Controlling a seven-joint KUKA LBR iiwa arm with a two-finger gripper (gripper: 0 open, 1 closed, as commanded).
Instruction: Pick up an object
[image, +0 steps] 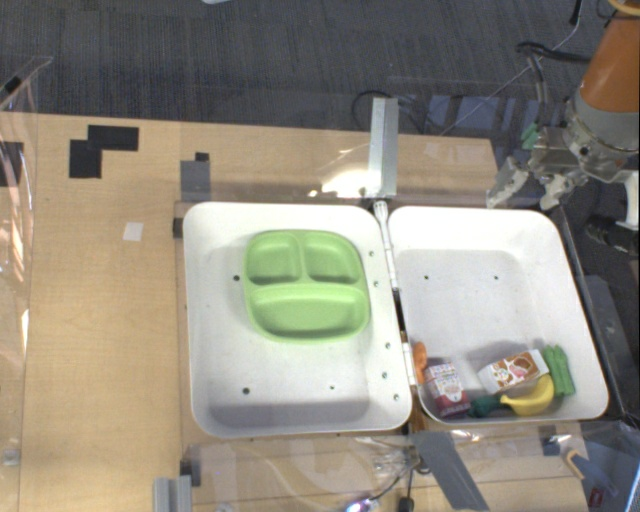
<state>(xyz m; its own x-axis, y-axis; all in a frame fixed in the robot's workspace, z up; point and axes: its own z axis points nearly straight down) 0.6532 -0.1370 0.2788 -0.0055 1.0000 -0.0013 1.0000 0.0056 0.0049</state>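
Gripper (527, 186) open, arm upper right

A cluster of small objects lies in the lower right of the frame, packed into the near corner of the right-hand shallow white bin (480, 250). A yellow plastic banana (530, 397) curves along the bottom rim, its tip pointing right. Just above it, touching, rests a small white carton with red fruit print (512, 370), tilted on its side. To its right a flat green rectangular piece (559, 368) leans along the bin's wall. At the cluster's left lies a small dark red and white printed packet (445, 385), with a thin orange item (420, 355) beside it against the left wall; what that item is cannot be told.
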